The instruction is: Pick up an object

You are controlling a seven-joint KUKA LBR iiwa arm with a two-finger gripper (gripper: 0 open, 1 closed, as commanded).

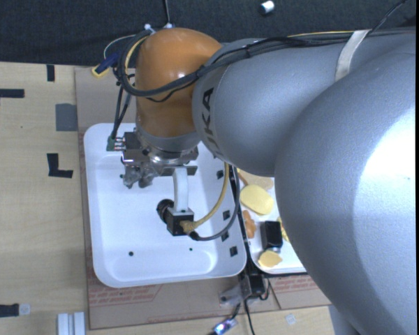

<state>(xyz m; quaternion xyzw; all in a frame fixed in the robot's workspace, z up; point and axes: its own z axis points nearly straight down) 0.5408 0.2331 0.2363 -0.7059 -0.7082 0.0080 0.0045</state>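
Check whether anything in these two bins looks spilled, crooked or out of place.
Nothing looks spilled or damaged. One mismatch: the gripper hangs over the left bin, while the yellow pieces and a black block lie in the right bin, partly hidden by the arm.

Tan bench (28, 208), black marks (56, 166), dark backdrop (56, 12)

The single fixed camera looks down obliquely on both bins (112, 243); the arm (321, 117) enters close from the view's right.
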